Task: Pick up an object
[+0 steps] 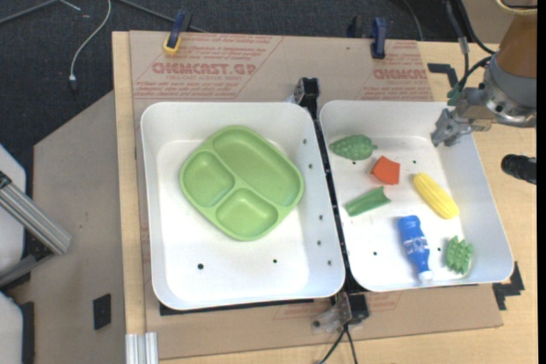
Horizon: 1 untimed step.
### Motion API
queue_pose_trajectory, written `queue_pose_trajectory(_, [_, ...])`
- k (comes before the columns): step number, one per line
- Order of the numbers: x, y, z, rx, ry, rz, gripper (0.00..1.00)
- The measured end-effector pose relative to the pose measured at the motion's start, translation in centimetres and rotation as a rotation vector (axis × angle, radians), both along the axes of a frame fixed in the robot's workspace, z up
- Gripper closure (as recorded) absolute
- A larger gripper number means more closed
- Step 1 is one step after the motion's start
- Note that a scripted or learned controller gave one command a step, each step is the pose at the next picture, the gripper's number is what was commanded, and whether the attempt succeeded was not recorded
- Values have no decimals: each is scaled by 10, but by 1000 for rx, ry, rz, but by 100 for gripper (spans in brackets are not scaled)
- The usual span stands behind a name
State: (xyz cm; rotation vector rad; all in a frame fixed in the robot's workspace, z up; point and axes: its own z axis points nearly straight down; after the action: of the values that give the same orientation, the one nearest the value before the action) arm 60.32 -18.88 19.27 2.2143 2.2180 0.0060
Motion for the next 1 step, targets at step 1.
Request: queue_pose_trajectory(1, [9,3,61,0,0,0,100])
